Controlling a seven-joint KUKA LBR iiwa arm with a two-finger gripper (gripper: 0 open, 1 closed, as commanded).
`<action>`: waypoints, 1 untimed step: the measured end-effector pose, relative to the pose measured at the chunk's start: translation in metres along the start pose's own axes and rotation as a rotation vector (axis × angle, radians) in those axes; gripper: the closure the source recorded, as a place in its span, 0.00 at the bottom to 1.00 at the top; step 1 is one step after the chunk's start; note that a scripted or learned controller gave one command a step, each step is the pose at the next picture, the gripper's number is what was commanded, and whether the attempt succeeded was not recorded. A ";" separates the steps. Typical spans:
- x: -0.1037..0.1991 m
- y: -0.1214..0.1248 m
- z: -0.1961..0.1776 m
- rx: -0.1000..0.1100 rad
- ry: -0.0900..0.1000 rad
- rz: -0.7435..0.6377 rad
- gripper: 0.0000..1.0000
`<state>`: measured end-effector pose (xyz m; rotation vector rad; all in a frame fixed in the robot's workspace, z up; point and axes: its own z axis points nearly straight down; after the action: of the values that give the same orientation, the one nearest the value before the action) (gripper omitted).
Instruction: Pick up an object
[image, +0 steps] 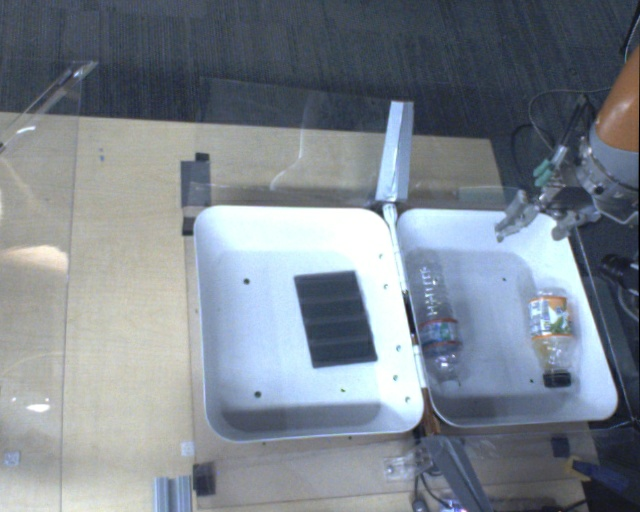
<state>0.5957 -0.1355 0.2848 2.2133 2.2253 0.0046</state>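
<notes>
White plastic bins sit side by side on a pale wood bench: the left bin (230, 300) holds a flat, ribbed black pad (335, 318), the right bin (480, 265) two clear plastic bottles. The grey arm reaches in over the right bin's far right corner, its gripper (535, 218) hanging released, fingers spread and holding nothing. Nearest to it, toward the front of the bin, lies the orange-labelled bottle (551, 336), its long axis running front to back, dark cap toward the bin's near rim. The clear bottle (435, 322), smooth and crinkled, lies parallel against the left wall, farther off.
</notes>
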 end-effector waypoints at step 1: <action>-0.004 -0.063 0.028 0.001 0.001 0.129 0.00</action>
<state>0.5329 -0.1395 0.2570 2.3530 2.0794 0.0044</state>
